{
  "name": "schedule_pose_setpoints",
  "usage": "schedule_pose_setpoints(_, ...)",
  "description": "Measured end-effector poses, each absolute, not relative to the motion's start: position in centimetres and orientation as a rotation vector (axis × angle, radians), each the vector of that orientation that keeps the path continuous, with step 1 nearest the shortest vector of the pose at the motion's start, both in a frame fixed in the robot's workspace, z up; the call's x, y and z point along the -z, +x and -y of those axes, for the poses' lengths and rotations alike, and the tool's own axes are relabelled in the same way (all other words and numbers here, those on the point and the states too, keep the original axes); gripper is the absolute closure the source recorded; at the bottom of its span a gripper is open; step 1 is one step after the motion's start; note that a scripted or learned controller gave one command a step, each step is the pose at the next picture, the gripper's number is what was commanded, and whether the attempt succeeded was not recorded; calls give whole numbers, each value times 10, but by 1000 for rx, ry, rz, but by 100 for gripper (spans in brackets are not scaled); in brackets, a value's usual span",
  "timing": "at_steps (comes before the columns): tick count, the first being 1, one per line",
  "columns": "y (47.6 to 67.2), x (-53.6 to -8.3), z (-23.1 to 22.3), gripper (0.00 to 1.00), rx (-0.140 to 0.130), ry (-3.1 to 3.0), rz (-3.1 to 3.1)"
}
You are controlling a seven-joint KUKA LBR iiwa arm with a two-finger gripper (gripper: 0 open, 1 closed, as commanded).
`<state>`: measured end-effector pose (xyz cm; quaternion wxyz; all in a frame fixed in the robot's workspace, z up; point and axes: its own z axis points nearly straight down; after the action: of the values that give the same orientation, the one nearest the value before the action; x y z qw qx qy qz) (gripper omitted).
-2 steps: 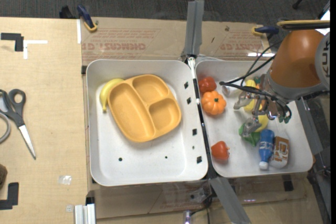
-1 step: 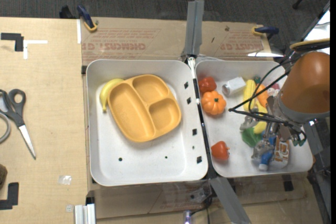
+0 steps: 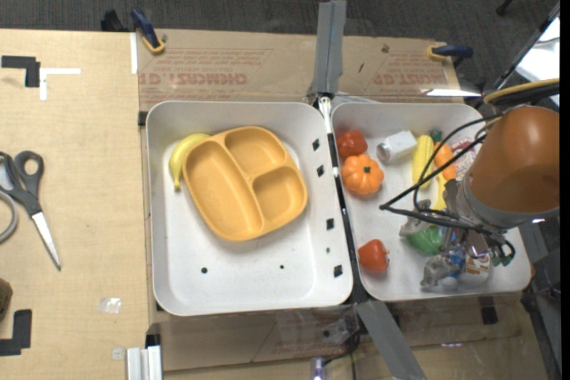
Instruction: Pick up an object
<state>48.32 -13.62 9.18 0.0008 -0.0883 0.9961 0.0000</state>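
Pumpkin (image 3: 362, 175): small, orange with a green stem, sits in the right bin (image 3: 392, 287) close to its left wall, about midway between back and front. Lies apart from the jaws.

Camera view, right bin: holds a red tomato (image 3: 352, 142) just behind the pumpkin, near the back left corner. Holds a second red tomato (image 3: 373, 255) toward the front left corner. Shows a white cylinder (image 3: 396, 146) lying near the back wall, right of the first tomato. Shows a yellow corn cob (image 3: 422, 157) lengthwise beside it, with an orange piece (image 3: 443, 160) just to its right, partly hidden by cables. Has a green item (image 3: 426, 238) lying toward the front right, half under the arm (image 3: 521, 157).

Arm: reaches in over the right edge of that bin, orange band uppermost, black cables looping off it. Jaws: low over the front right corner of the bin, next to the green item; open or closed, cannot tell, as wrist and clutter hide them.

Left bin (image 3: 249, 294): carries a yellow divided plate (image 3: 247, 182) toward its back half, with a banana (image 3: 183, 154) touching the plate's left rim.

Desk (image 3: 71, 138): bears scissors (image 3: 31, 200) near its left edge, well apart from both bins. Has a blue clamp (image 3: 147, 29) at the back edge behind the left bin.
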Motion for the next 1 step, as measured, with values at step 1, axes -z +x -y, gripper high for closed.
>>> schedule_pose_setpoints(1, 574, -93, 109, 0, -1, -394, -3113)
